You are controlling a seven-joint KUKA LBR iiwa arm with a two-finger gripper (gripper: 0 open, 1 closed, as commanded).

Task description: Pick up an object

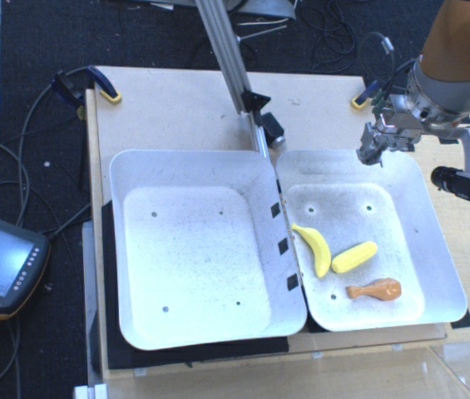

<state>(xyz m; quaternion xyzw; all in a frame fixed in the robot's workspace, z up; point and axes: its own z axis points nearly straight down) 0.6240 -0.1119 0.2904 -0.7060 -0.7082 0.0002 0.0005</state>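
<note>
We are hovering the tool, grip state unclear, over the right bin's far rim; next, descending onto the banana.

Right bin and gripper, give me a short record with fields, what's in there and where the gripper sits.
right bin: holds three items
banana: yellow, curved, near the bin's left wall
yellow block: right of the banana, close beside it
orange drumstick-shaped toy: nearest the front edge
gripper: over the bin's far rim, away from all three items
left bin: white
</note>
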